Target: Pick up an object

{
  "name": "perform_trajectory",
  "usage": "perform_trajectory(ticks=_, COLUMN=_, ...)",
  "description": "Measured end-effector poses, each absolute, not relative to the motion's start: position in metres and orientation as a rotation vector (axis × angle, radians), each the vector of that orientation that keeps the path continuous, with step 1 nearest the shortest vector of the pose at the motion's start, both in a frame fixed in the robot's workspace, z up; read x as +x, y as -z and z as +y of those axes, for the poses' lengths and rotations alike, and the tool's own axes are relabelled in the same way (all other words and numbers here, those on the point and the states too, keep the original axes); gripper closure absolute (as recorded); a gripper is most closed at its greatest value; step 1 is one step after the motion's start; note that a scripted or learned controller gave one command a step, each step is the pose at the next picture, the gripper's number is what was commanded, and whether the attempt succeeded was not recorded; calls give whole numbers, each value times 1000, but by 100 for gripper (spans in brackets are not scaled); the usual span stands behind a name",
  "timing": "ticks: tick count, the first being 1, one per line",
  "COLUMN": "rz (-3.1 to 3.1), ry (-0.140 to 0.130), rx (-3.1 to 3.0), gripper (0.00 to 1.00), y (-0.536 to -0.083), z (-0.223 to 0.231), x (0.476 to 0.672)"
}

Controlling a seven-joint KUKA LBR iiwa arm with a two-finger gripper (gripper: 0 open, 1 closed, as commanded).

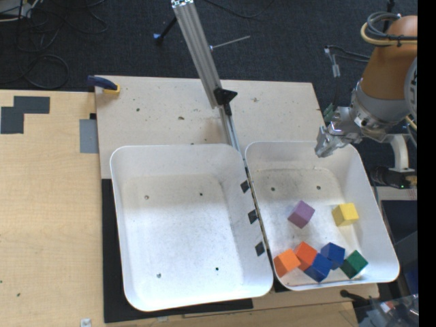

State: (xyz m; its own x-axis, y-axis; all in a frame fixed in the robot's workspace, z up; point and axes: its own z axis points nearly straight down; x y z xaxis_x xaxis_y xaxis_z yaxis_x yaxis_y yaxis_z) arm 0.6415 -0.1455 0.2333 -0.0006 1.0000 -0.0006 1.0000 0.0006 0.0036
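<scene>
Several small blocks lie in the right bin [361, 176]: a purple block [300, 214] near its middle, a yellow block [345, 214] to its right, and a cluster at the front with an orange block [287, 261], a red-orange block [306, 254], two blue blocks [325, 261] and a green block [354, 263]. My gripper [327, 144] hangs over the bin's far right rim, well behind the blocks, with nothing seen between its fingers.
The left bin [136, 162] stands beside the right one, with black clips [253, 216] along the shared wall. A slanted aluminium post [203, 60] rises behind the bins. A blue-and-yellow clamp [103, 84] sits at the bench's far left corner.
</scene>
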Motion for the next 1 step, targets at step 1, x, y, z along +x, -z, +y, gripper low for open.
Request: perform_trajectory(ticks=1, rz=2228, ry=-1, rx=2219, gripper=100, y=-240, z=-91, x=643)
